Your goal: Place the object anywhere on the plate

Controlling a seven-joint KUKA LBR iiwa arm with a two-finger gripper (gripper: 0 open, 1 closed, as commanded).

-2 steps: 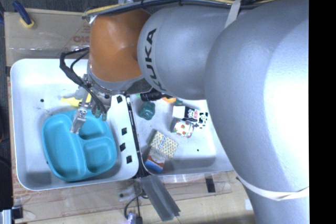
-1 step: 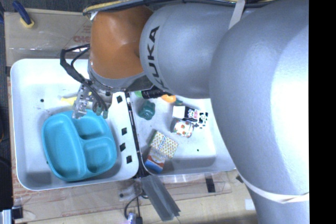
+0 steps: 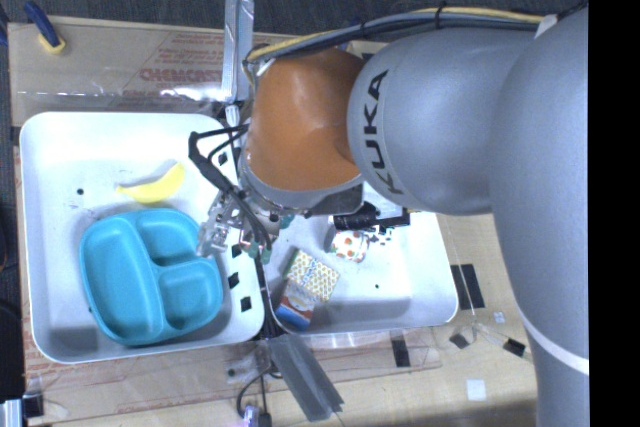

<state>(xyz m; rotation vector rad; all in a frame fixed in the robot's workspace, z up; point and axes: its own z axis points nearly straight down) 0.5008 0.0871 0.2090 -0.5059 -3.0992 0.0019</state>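
A blue plate (image 3: 150, 275) with three compartments lies in the left bin (image 3: 50, 165), toward its front. A yellow banana-shaped object (image 3: 156, 184) rests on the bin floor just behind the plate. My gripper (image 3: 222, 227) hangs under the orange wrist band, over the plate's right edge near the wall between the bins. I see nothing in it. In the right bin (image 3: 420, 300) lie a patterned packet (image 3: 309, 281) and a small white and orange object (image 3: 347, 245).
The big grey arm covers most of the right bin and the bench's right side. A metal post (image 3: 238, 45) stands behind the bins. A blue and yellow clip (image 3: 42, 25) sits at the bench's back left corner.
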